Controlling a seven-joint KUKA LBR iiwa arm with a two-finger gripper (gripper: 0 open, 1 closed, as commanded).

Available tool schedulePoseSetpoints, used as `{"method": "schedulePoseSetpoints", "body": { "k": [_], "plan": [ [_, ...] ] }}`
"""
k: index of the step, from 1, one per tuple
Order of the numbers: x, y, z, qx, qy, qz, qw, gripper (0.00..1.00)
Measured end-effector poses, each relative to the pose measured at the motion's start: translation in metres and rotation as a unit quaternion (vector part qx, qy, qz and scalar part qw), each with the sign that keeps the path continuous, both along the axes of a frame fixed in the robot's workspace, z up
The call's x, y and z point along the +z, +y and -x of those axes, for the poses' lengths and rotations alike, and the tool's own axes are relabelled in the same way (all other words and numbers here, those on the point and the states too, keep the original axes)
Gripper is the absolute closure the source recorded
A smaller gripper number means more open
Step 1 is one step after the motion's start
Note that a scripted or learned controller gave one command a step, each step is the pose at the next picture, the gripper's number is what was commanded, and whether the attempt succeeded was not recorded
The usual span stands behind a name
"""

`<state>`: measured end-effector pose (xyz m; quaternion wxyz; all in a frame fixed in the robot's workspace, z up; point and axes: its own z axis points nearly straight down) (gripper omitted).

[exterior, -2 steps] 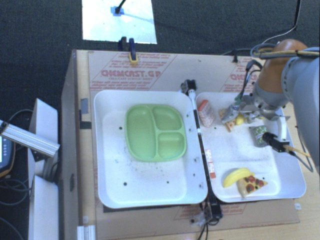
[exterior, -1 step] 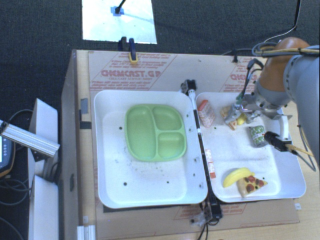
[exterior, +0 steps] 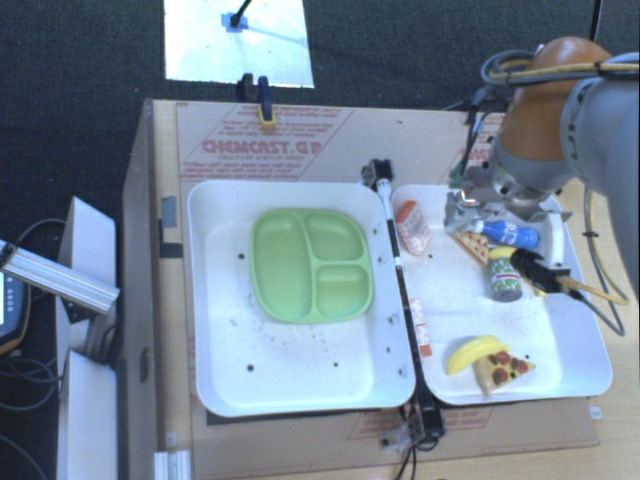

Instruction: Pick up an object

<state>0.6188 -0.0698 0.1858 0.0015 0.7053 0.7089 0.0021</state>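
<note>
My gripper [exterior: 462, 211] hangs over the back of the right bin [exterior: 575, 373], below the orange wrist band. Just to its right lies a blue bottle [exterior: 508, 233], and an orange wedge-shaped toy [exterior: 470, 244] lies right under it. A red and white packet [exterior: 412, 226] rests to its left near the bin divider. Nearer the front are a small green-topped jar [exterior: 505, 281], a yellow banana [exterior: 472, 352] and a pizza slice toy [exterior: 503, 368]. I see nothing lifted off the bin floor.
The left bin [exterior: 225, 368] holds a green divided plate [exterior: 310, 265]. A black rod [exterior: 397, 268] runs along the seam between the bins. A yellow cable [exterior: 590, 290] trails off the arm over the right bin's right edge.
</note>
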Motion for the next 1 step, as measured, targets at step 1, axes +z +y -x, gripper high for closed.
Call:
{"method": "schedulePoseSetpoints", "body": {
  "k": [1],
  "plan": [
    [0.0217, -0.0767, 0.0085, -0.002, 0.001, 0.0014, 1.0, 1.0]
  ]
}}
